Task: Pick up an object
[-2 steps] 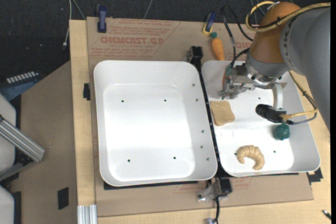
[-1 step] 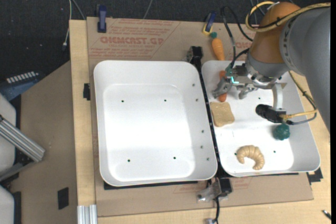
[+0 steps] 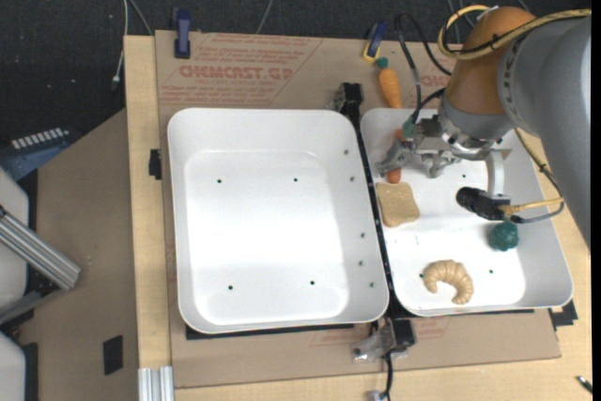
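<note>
Croissant (image 3: 449, 280) sits closest to us in the right bin (image 3: 549, 282), well apart from the jaws on their near side. Moving up, the green ball (image 3: 503, 237) lies off to their arm side. Now the gripper (image 3: 413, 160) hovers low over the bin's far half, and I cannot tell whether it is spread or closed. A small red piece (image 3: 394, 174) sits right against it.

My pick for the target is the bread slice (image 3: 397, 204), just on the jaws' near side, flat and hugging the wall shared with the left bin (image 3: 272, 221). It's barely longer than wide, and its long axis runs from us toward the jaws, tilted slightly. Best play: centre over it, square to that axis, close across the narrow width, reach the floor and mind that wall.
</note>
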Motion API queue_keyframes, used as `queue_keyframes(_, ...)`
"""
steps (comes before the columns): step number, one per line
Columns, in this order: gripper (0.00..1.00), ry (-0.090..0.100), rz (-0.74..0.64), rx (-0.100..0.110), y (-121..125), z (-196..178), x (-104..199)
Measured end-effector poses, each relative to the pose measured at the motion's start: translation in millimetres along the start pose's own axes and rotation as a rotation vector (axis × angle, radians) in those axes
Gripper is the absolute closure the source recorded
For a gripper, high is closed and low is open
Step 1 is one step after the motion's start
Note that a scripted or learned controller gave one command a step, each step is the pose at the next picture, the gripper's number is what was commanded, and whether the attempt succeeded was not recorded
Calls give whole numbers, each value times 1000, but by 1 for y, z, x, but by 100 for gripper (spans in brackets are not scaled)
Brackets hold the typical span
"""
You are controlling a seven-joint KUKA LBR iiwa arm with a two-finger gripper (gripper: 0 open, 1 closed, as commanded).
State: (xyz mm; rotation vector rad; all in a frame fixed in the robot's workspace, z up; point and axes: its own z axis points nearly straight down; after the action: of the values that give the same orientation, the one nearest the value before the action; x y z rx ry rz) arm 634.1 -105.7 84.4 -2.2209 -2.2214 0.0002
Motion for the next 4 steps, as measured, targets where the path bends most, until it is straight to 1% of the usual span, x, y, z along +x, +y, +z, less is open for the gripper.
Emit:
queue_keyframes(1, 0, 0, 1, 0, -18, -1, -10)
queue_keyframes(2, 0, 0, 0, -1, -6, -1, -5)
queue_keyframes(3, 0, 0, 0, 0, -19, -1, 3)
queue_keyframes(4, 0, 0, 0, -1, -19, -1, 3)
